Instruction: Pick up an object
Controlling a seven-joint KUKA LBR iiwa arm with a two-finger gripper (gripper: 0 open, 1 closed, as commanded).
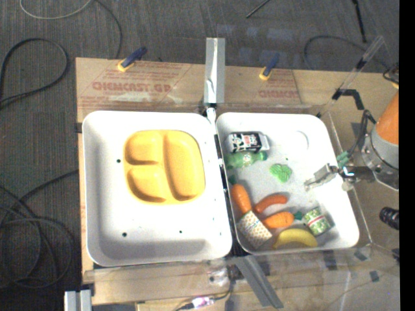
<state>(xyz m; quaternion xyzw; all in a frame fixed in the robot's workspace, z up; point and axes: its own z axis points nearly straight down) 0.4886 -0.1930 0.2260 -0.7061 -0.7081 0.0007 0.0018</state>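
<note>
The worktop (97, 76) carried two white bins side by side, their inner rims almost touching under an upright grey post (214, 70). The left bin (104, 232) held a yellow tray (165, 166) with three compartments, set toward the back; bare white floor ran all round it, widest along the front and the left.

The right bin (305, 129) was crowded along its left and front edges. A dark carton (246, 141) lay near the back left corner, with a green piece (241, 160) just in front of it and a small green lump (281, 172) lying apart near the middle. Further forward lay an orange carrot (240, 198), a red-orange sausage (271, 203), a second carrot (279, 221), a patterned cup (253, 229) on its side against the left wall, a banana (295, 238) along the front wall and a small green-labelled can (318, 221) near the front right corner. These front items lay close together, several touching. The back right part of that bin was open floor.

The tool (320, 177) reached in over the right rim, above open floor between the lump and the can, touching neither. Nothing was between its fingers; whether they were spread or closed I could not tell. The arm (389, 141) stood beyond the right rim, its orange band showing.
</note>
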